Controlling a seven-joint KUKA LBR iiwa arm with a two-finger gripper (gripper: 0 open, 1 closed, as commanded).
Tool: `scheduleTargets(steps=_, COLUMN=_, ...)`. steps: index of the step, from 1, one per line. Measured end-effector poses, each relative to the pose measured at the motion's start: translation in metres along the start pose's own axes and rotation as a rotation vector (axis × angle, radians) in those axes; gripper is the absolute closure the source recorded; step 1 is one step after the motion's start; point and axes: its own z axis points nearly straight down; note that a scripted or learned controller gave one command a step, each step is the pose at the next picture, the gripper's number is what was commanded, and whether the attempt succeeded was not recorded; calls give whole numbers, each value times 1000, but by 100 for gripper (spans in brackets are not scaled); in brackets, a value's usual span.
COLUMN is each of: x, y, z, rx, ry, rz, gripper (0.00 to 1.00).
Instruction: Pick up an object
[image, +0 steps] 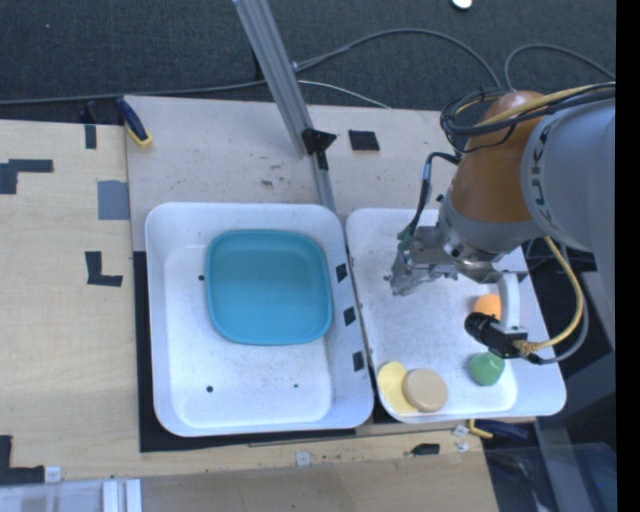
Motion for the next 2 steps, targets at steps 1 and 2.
scheduleTargets(steps=1, x=57, y=-1, z=-11, rx=-1, ry=0, rz=0, gripper=100)
scheduleTargets(steps=2, x=111, y=-5, z=-2, rx=0, ry=0, rz=1, gripper=100)
